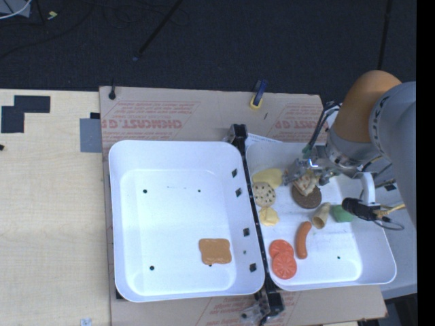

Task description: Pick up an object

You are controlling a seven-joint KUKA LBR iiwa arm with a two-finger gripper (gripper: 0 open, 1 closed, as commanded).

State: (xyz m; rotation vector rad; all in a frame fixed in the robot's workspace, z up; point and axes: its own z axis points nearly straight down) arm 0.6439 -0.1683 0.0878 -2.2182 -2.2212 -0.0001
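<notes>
Lighting even and bright on the white bins (178,175). Background above the bench dark. Overall focus slightly soft.

White bins (177,156) smooth glossy plastic; board beneath (170,114) matt cardboard; benchtop (47,216) pale wood.

The right bin (380,267) holds a pale yellow piece (268,177), a round dotted cookie (264,194), a small yellow chunk (269,216), a brown disc (306,197), a tan cone (320,216), a green piece (342,213), an orange sausage (302,240) and two overlapping tomato slices (283,259). A tan toast slice (215,251) lies flat in the left bin (136,161).
</notes>
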